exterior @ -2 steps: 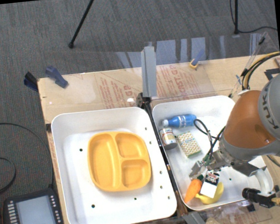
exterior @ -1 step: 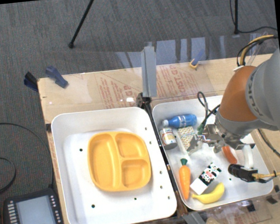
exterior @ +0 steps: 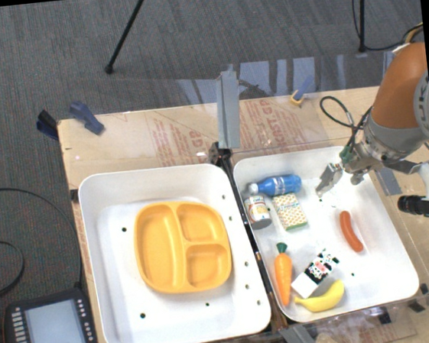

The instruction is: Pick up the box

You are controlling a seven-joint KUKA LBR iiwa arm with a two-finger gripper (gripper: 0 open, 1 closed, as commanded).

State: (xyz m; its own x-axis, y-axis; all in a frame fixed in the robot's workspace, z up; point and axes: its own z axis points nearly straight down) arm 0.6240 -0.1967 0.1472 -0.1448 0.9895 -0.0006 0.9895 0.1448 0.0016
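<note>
My arm [exterior: 405,99] comes in from the right, with its orange band up high near the edge. It bends down over the top right corner of the right bin [exterior: 398,261]. My gripper [exterior: 339,173] hangs just above the white floor of that bin. My two fingers are spread apart and there is nothing between them.

The box [exterior: 290,211] lies flat in the right bin, to the left of my gripper and a little lower. It is pale with small green dots. I cannot read any words on it.

Right above the box lies a blue bottle [exterior: 276,186] on its side. Just left of the box is a small bottle [exterior: 257,210] with a white cap. Its label is too small to read.
</note>
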